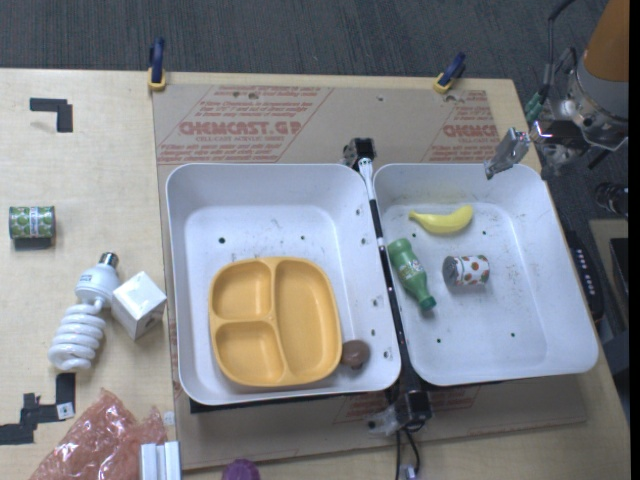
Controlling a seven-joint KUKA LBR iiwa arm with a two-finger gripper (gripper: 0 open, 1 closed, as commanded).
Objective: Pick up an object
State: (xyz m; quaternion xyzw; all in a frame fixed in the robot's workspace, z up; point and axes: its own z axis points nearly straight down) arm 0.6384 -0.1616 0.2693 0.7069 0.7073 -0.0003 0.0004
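- Outside the bins, far left: a small green can [31,224], a spiral light bulb [80,322] touching a white cube [139,304], and a pink mesh bag [100,436] at the lower edge. None lies within either bin.
- Left bin [190,203]: holds a yellow divided plate [273,320]; a small brown round object [354,353] sits just beside the plate's lower right corner, close to the bin wall.
- Right bin [520,353]: holds the likely pick candidates. A green bottle [411,273] lies on its side near the left wall; a banana [442,219] lies above it; a spotted can [466,270] lies on its side just right of the bottle, apart from it.
- Gripper [508,153]: poised above the right bin's upper right corner, well apart from all three objects. Nothing is seen between its fingers; their spread cannot be judged at this angle.
- Assessment: the pick has not begun.
- Risks: the bottle and spotted can, both lying down, may roll away under finger contact. The bottle's closeness to the wall could block one finger. The banana's curve and low profile invite a slipping or glancing closure.
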